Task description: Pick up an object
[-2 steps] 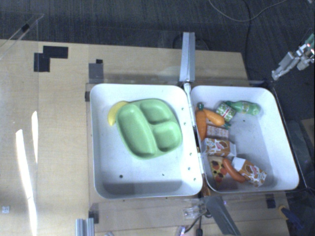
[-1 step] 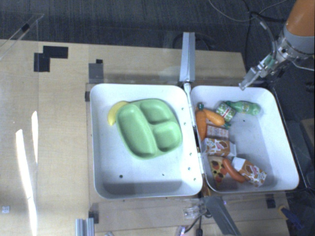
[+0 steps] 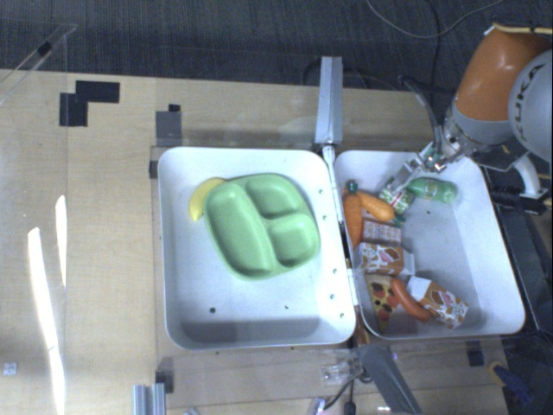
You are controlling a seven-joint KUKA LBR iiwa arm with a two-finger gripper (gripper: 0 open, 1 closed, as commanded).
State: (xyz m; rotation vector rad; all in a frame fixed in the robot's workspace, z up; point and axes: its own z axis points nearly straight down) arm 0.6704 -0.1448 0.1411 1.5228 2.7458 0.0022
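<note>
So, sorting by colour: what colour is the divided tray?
Light green, in the camera view.

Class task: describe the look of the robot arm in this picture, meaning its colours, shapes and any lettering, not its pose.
The arm is rounded and bulky, with a broad orange band over light grey casing bearing dark lettering, cut off by the frame. It narrows to a small metallic gripper with thin cabling alongside.

The left bin [image 3: 173,258] has bare floor along its front edge; a green tray [image 3: 259,223] fills its middle. In the right bin [image 3: 501,258], packets [image 3: 384,258] crowd the left edge, and the right side is bare.
</note>
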